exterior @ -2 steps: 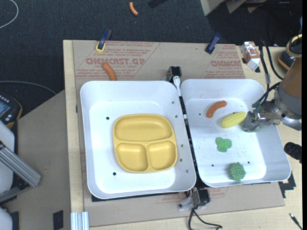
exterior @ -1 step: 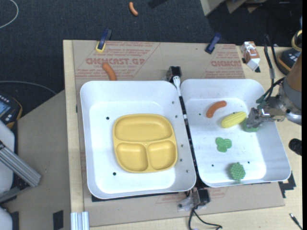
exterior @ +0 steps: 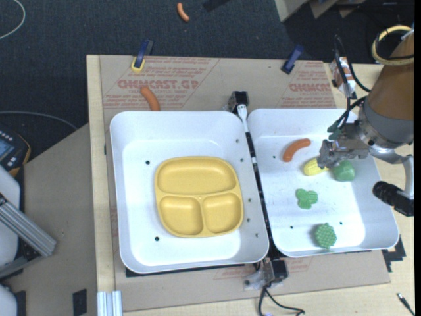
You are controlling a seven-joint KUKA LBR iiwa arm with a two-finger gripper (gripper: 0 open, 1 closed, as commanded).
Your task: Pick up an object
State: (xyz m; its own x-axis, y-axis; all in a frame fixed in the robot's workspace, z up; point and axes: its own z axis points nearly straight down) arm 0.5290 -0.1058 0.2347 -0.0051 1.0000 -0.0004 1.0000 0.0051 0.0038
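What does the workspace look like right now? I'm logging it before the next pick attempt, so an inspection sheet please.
Surface: bench board bearing left bin and right bin.
Job's things: in right bin, orange sausage, yellow piece, three green pieces.
Clutter: yellow divided plate in left bin; orange sausage on board; another on floor.
Grippers: gripper low beside yellow piece.
Cables: black cable at front edge.
Surroundings: dark carpet.
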